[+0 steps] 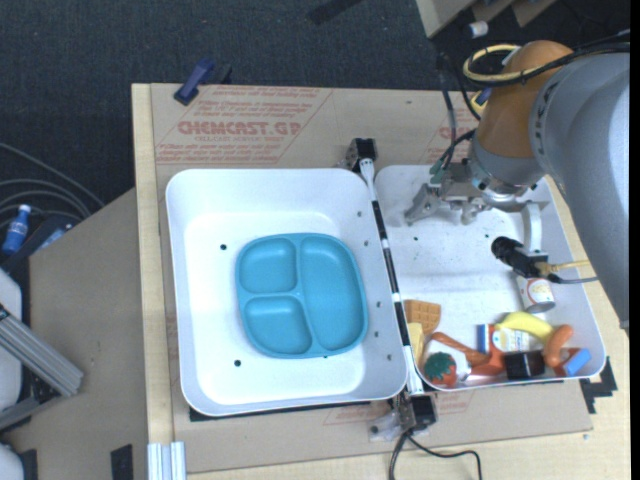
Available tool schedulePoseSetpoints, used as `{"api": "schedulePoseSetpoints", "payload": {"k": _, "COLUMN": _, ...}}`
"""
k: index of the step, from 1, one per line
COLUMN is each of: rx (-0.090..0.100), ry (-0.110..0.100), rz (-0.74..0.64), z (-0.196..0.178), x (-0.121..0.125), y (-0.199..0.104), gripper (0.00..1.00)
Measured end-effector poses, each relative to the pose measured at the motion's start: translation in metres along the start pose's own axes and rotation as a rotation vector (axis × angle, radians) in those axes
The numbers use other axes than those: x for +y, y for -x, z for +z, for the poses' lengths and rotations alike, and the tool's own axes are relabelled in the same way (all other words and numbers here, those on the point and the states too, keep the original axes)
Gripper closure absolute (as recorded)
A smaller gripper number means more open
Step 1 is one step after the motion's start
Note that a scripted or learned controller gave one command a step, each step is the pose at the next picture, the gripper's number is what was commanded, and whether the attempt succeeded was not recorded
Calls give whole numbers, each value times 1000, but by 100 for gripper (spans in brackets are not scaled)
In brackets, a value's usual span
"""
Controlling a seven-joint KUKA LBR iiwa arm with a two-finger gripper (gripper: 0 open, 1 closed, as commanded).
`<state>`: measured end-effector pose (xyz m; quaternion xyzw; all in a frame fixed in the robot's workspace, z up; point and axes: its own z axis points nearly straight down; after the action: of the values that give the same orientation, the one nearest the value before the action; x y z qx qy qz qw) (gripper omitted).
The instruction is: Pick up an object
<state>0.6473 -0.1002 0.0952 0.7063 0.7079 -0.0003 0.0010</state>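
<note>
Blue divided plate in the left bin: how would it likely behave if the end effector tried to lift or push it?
The blue divided plate looks like moulded plastic, so probably stiff and light. It lies flat on the left bin floor with a low rounded rim, so fingers may find little to pinch. Pushed, it would likely slide rather than tip or roll.

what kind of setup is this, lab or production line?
Probably a robotics lab bench: two white bins on a taped cardboard sheet, loose cables on dark carpet, toy food heaped in the right bin.

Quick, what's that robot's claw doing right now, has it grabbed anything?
Gripper: open, holding nothing, over a bare part of the right bin.
</note>
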Motion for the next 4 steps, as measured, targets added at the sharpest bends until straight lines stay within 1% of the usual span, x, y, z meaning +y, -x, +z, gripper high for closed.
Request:
{"api": "schedulePoseSetpoints", "payload": {"k": 1, "rx": -1, "ry": 2, "rz": -1, "z": -10, "x": 1, "y": 0, "gripper": 100}}
{"api": "schedulePoseSetpoints", "payload": {"k": 2, "rx": -1, "ry": 2, "rz": -1, "z": -10, "x": 1, "y": 0, "gripper": 0}}
{"api": "schedulePoseSetpoints", "payload": {"k": 3, "rx": 2, "ry": -3, "rz": 3, "z": 11, "x": -68, "y": 58, "gripper": 0}}
{"api": "schedulePoseSetpoints", "payload": {"k": 4, "rx": 2, "ry": -1, "rz": 3, "z": 0, "x": -67, "y": 57, "gripper": 100}}
